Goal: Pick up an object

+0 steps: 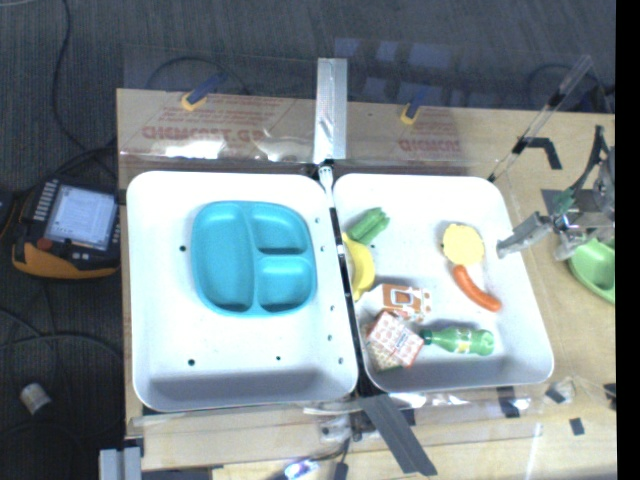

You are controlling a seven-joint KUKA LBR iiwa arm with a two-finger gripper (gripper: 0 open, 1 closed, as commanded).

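Observation:
The right white bin holds several small items. A green vegetable toy lies at its upper left, with a yellow banana just below it against the dividing wall. To the right sits a yellow round piece, and an orange sausage-shaped toy slants below it. A small orange-and-white carton and a red-and-white checked packet lie near the front. A green bottle lies on its side beside them.
The left white bin holds a blue divided tray. A metal clamp fixture and a green object stand on the bench right of the bins. A handheld device lies on the floor at the left.

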